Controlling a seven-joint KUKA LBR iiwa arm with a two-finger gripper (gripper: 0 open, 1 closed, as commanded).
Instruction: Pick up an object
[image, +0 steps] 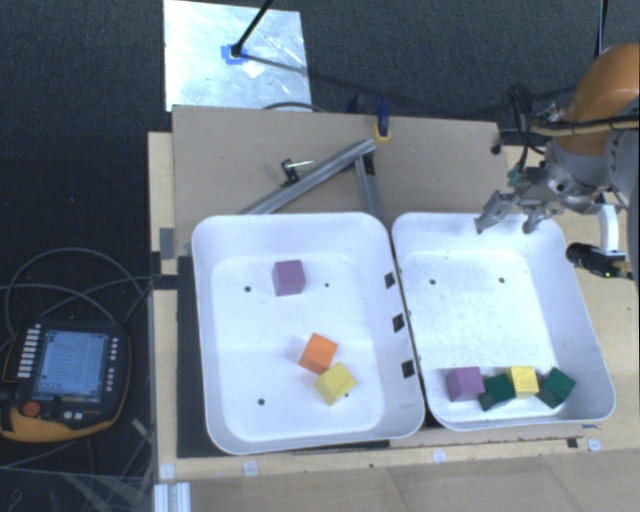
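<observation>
1. Landmark: brown board (440, 160) lying flat on the bench, under the far ends of both bins.
2. Metal bar (310, 178) lies aslant on the board's left half; a second, shorter bar (368, 188) runs down from its upper end.
3. Yellow clamp (381, 127) sits on the board's far edge, near the middle.
4. Silver sheet (236, 55) on the dark carpet (80, 130), just beyond the board's far-left corner; a bit of blue tape (233, 54) on it.
5. Teach pendant (63, 380), orange-edged with a lit screen, well left of the board and nearer the camera; grey cables (60, 275) loop above it.
</observation>
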